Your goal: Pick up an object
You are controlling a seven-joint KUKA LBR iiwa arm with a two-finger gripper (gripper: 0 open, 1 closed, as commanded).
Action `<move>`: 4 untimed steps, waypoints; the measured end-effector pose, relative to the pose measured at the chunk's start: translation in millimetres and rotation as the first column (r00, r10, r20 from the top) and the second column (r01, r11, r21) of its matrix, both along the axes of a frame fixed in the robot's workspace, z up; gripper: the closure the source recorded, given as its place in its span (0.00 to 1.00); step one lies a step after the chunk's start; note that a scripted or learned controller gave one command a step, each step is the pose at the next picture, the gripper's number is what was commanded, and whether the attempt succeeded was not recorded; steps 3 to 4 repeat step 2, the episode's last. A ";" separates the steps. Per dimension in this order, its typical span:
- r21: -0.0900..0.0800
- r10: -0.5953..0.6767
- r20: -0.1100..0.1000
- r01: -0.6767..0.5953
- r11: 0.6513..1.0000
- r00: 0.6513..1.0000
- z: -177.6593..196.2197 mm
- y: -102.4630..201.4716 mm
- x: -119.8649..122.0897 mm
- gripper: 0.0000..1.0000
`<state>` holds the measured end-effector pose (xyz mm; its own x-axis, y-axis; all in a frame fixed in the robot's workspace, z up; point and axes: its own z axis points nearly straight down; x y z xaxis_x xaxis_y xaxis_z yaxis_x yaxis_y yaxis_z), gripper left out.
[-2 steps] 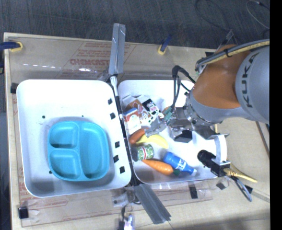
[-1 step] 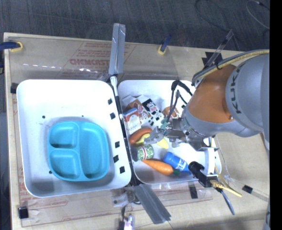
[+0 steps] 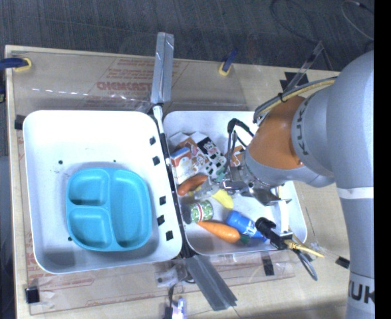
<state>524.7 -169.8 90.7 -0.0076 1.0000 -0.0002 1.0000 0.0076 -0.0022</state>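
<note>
Right bin [image 3: 295, 208]: carrot [image 3: 217, 230], blue bottle [image 3: 243, 223], green can [image 3: 201, 212] and cartons crowd its left wall and front rim. Claw [image 3: 239, 186] low over the heap's middle; grip state cannot be told. Left bin [image 3: 42, 138]: one blue tray [image 3: 109, 209], wide bare floor toward the back rim.

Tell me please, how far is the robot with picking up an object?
Done: the arm has reached over the right bin, its wrist low above the pile of objects. In hand: nothing that can be seen; the gripper itself is hidden under the wrist. Left: the grasp and the lift. The carrot, the blue bottle and the green can lie in the right bin. The blue tray sits in the left bin.
</note>
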 end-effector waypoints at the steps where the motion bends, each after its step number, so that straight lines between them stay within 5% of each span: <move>1: -0.002 0.004 -0.002 -0.004 1.000 1.000 9.5 -0.5 -0.5 1.00; 2: 0.000 -0.102 0.002 0.102 0.995 0.995 130.6 28.3 21.0 1.00; 4: 0.000 -0.102 0.002 0.102 0.995 0.995 130.6 28.3 21.0 1.00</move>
